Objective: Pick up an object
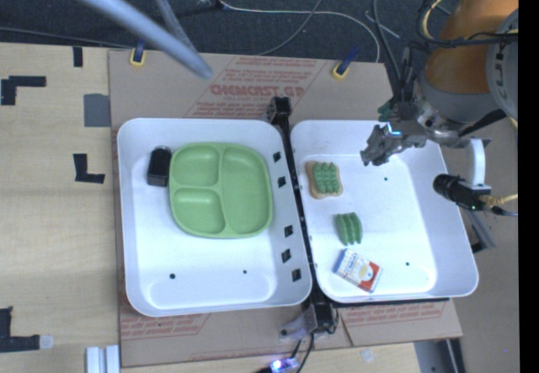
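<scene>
cardboard sheet (printed red), loose cables

A single fixed camera looks down on the desk from above, at a slight slant, with the desk's far edge at the top of the frame and its near edge at the bottom. It sits far enough back to take in both white bins whole: the left bin and the right bin, side by side in the middle of the desk. Past the far edge it catches dark floor with loose cables. The arm enters from the desk's right side.
</scene>
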Motion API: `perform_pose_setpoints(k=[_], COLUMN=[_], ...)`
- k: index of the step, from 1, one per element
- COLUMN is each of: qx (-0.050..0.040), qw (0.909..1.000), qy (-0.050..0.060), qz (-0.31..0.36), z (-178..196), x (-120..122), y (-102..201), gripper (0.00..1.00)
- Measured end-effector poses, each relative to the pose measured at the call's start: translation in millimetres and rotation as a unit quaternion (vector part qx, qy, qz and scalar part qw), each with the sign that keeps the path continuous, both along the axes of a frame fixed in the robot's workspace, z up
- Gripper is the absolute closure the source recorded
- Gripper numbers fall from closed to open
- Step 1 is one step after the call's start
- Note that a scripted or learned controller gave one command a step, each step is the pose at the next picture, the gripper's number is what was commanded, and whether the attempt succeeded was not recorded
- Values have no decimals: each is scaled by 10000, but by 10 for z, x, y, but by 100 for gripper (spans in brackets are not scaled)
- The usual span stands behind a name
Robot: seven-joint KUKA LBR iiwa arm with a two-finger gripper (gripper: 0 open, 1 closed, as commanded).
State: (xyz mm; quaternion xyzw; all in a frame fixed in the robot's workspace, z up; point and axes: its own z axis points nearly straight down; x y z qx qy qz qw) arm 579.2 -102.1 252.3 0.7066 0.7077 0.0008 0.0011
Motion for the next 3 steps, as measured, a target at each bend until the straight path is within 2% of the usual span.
perform_pose_setpoints(k=[2,3], qx=[5,12], qw=[10000,10000], qy=[30,24], qz=[16,31], z=[-233,-174], x=[-286,-425], y=[975,1570], gripper=[100,100])
